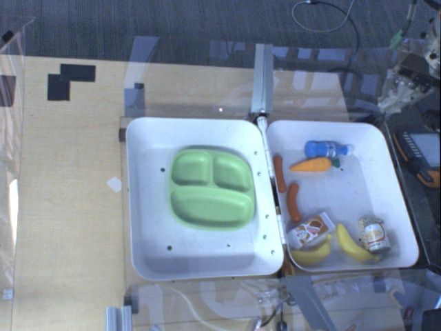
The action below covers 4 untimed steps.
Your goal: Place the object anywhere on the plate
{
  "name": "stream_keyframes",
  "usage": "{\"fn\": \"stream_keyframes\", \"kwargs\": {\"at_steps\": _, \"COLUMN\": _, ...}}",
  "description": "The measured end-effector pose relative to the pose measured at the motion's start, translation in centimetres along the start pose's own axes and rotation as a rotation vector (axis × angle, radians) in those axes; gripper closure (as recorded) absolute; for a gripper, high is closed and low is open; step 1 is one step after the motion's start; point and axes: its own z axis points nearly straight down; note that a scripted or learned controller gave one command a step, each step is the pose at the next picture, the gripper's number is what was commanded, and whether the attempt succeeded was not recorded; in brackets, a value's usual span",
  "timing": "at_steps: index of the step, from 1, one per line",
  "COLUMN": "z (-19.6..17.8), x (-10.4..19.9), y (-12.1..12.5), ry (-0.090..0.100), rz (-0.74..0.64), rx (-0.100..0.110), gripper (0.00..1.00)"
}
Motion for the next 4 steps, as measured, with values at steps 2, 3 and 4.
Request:
{"fn": "stream_keyframes", "kwargs": {"at_steps": 2, "z": 18.8, "x": 5.6, "y": -9.3, "ry": 0.002, "rz": -0.047, "rx": 0.002, "gripper": 1.00}}
{"fn": "stream_keyframes", "kwargs": {"at_steps": 3, "z": 18.8, "x": 5.5, "y": -9.3, "ry": 0.002, "rz": -0.047, "rx": 0.003, "gripper": 0.00}}
{"fn": "stream_keyframes", "kwargs": {"at_steps": 4, "z": 17.7, "x": 5.7, "y": -9.2, "ry": 0.003, "rz": -0.049, "rx": -0.001, "gripper": 1.00}}
